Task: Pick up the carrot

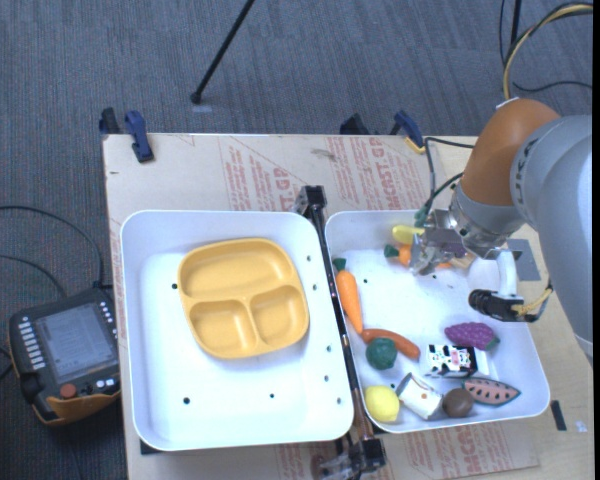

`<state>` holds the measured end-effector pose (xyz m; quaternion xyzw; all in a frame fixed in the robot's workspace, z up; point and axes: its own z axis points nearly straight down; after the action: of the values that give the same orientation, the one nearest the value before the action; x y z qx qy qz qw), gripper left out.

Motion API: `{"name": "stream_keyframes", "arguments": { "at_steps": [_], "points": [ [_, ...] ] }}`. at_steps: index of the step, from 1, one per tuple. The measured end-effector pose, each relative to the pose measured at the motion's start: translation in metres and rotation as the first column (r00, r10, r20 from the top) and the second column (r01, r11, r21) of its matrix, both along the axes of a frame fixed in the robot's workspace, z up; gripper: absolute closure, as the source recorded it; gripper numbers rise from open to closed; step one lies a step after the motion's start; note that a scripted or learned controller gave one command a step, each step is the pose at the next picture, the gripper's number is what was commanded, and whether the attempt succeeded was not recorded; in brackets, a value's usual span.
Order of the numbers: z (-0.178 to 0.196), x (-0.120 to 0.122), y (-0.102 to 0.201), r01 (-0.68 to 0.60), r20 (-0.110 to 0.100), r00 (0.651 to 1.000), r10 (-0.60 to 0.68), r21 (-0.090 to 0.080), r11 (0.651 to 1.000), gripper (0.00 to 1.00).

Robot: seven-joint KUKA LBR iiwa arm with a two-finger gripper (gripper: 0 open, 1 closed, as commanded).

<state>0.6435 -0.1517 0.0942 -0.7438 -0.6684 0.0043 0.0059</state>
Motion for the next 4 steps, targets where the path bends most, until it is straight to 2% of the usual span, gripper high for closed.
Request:
{"name": "stream_keyframes", "arguments": {
  "at_steps": [1,2,3,4],
  "points": [
    [0.0,0.0,0.0,-0.002,-0.001,1.0,0.002,0.0,1.0,0.0],
    [0.009,0.0,0.0,-0.006,-0.005,1.0,0.006,0.001,1.0,1.0],
    [0.008,0.0,0.001,-0.007,-0.006,1.0,0.007,0.001,1.0,0.0],
    [0.018,0.0,0.0,-0.01,-0.009,1.0,0.01,0.001,1.0,1.0]
  ]
}}
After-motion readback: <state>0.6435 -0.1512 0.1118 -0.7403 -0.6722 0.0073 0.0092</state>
